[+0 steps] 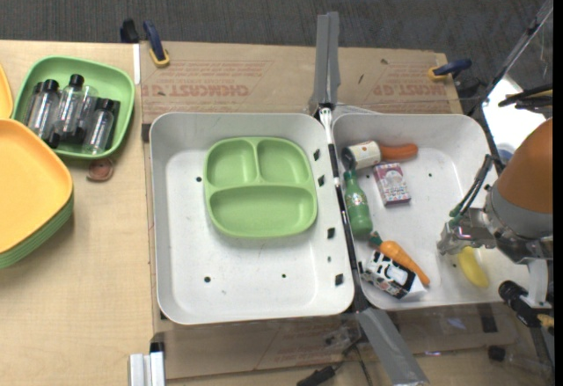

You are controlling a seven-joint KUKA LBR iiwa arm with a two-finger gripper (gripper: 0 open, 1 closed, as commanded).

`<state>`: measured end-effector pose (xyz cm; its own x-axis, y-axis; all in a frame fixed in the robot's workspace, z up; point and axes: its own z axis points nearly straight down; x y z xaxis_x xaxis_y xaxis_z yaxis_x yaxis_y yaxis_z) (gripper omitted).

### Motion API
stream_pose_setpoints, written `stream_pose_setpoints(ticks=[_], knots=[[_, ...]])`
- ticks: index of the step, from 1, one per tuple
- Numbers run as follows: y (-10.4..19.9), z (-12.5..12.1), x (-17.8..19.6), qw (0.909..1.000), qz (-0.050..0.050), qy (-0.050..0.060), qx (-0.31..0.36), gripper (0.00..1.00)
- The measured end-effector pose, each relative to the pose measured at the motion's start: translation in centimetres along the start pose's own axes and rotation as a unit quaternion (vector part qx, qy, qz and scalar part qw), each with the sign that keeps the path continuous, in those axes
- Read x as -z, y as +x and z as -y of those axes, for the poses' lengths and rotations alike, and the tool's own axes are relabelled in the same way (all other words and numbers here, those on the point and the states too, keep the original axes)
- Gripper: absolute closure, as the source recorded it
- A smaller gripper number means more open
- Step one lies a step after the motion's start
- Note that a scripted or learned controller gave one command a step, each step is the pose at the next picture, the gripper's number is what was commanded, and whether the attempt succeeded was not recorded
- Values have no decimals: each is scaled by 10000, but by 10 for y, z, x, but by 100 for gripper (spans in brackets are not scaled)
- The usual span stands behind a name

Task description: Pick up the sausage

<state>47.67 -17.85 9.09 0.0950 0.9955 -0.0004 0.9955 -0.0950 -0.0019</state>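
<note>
The sausage (400, 149) is a short orange-red link lying at the back of the right bin (440, 131), touching a small white and tan can (361, 154). My gripper (456, 240) hangs low over the right side of that bin, well to the front and right of the sausage. It is just left of a yellow banana (473, 269). I see nothing held in it.
The right bin also holds a pink box (392, 184), a green bottle (357, 205), a carrot (405, 260) and a black and white pack (388, 275). A green divided plate (260, 186) lies in the left bin (176, 226). A tray of bottles (75, 107) and yellow plates (31, 200) sit far left.
</note>
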Motion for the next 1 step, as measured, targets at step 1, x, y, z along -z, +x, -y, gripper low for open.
stream_pose_setpoints(ticks=[1], knots=[[-29, -23, 1, 9961, -48, 10, -876, 100]])
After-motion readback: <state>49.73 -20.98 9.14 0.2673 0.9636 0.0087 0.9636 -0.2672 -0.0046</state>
